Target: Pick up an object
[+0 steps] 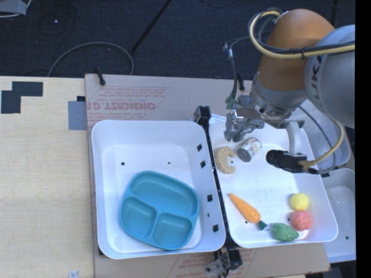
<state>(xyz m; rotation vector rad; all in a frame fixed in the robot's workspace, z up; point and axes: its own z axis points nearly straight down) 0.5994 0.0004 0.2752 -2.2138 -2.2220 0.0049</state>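
My gripper point(236, 131) hangs over the far left corner of the right bin point(324, 236). Just below it lie a tan crescent-shaped piece point(225, 159) and a small silver can point(249, 150) on its side, both close to the gripper. Nothing is seen held. Nearer the front of that bin lie an orange carrot point(244, 207), a yellow ball point(299, 201), a pink-red fruit point(301, 219) and a green item point(284, 231).
The left bin point(104, 155) holds a blue divided plate point(159, 209). A black-clipped divider wall point(210, 178) separates the two bins. The grey arm with its orange band point(293, 36) comes in from the upper right over the right bin's far edge.
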